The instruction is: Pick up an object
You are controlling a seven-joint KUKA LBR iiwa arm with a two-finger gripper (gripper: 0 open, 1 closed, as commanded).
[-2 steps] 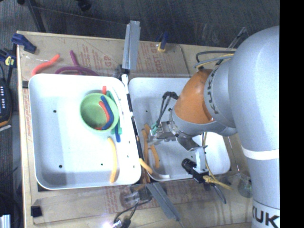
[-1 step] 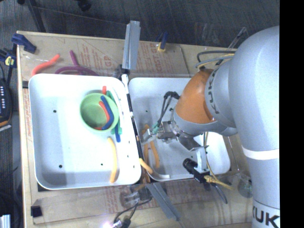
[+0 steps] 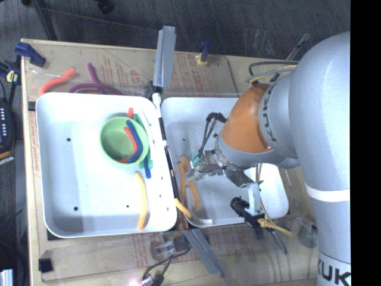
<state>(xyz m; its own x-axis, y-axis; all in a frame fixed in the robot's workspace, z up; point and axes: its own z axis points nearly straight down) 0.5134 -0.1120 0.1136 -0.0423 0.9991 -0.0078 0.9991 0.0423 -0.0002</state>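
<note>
My gripper [image 3: 200, 164] is low in the right bin [image 3: 184, 115], near its left wall, under the orange wrist band. Just to its left, an orange curved piece [image 3: 183, 170] lies against the wall, with another orange piece [image 3: 194, 195] a little nearer the front. The wrist hides most of what lies beneath the gripper. In the left bin [image 3: 65, 177] stands a green bowl [image 3: 119, 140] holding a red piece [image 3: 132, 134] and a blue piece [image 3: 139, 142]. A yellow stick [image 3: 143, 200] lies in front of the bowl, and a short blue stick [image 3: 147, 169] lies beside it.
The big grey arm [image 3: 321, 130] covers the right half of the right bin. Pink and orange tubes [image 3: 89, 85] lie on the bench behind the left bin. A metal bar [image 3: 164, 55] stands between the bins at the back. Cables and clamps sit at the bench's front edge.
</note>
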